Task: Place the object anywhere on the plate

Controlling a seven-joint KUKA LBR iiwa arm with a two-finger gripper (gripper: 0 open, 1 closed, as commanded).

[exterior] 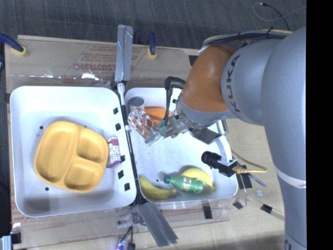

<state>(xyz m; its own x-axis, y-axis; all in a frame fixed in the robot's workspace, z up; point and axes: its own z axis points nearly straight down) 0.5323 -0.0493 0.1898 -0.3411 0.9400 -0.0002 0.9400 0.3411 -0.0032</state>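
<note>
We find the tool (165, 130) low near the right bin's (225, 191) far-left corner, apparently gripping a red-and-white packet (141, 122) for transfer, well apart from the yellow plate (70, 154) in the left bin (26, 105).

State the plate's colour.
Yellow; the plate shows best in the camera view.

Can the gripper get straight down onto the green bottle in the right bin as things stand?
Probably yes: the green bottle lies exposed on top, between two yellow fruits, and the gripper is off toward the bin's far-left corner.
</note>
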